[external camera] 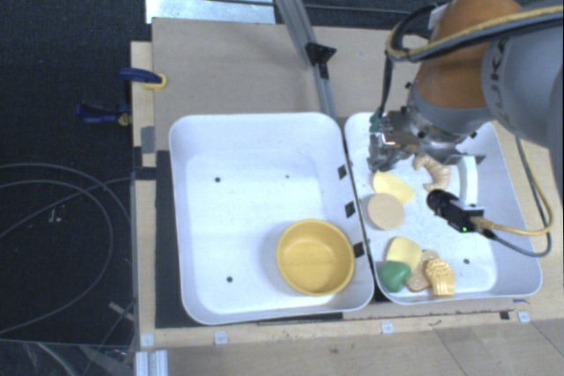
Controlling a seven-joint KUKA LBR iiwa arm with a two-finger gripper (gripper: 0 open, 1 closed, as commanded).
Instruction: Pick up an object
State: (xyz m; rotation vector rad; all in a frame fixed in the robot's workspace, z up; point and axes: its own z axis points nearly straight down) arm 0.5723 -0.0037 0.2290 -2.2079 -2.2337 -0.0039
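Jaws' state cannot be told, gripper (385, 156) low in right bin (520, 273) just above one pale yellow piece (393, 188), one tan disc (385, 211) below; left bin (220, 154) holds one yellow bowl (315, 256).

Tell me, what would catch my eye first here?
Probably the big grey arm with its orange band, reaching in from the right so that its tool hangs low over the right bin. Next, the yellow bowl, sitting alone near the front of the left bin. Small yellow, tan and green items cluster in the right bin, below the tool.
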